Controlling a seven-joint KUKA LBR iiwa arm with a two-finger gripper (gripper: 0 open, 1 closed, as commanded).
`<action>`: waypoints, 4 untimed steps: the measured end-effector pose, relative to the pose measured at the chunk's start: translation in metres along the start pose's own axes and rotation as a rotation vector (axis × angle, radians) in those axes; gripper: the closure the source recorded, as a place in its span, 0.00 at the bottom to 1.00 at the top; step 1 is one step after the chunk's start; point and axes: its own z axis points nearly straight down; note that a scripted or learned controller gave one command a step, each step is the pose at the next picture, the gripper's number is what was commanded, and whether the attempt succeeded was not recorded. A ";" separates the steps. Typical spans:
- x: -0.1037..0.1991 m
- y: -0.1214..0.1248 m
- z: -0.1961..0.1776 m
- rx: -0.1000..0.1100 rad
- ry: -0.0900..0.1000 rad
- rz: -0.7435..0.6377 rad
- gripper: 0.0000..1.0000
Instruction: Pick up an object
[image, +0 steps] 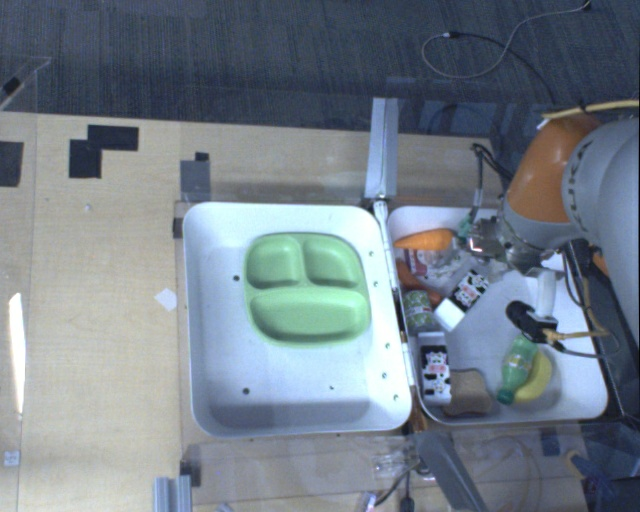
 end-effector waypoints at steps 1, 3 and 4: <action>0.023 0.001 0.006 -0.002 -0.004 0.031 0.00; 0.027 0.004 -0.006 -0.007 0.003 0.028 0.00; 0.028 0.005 -0.017 -0.009 0.004 0.024 1.00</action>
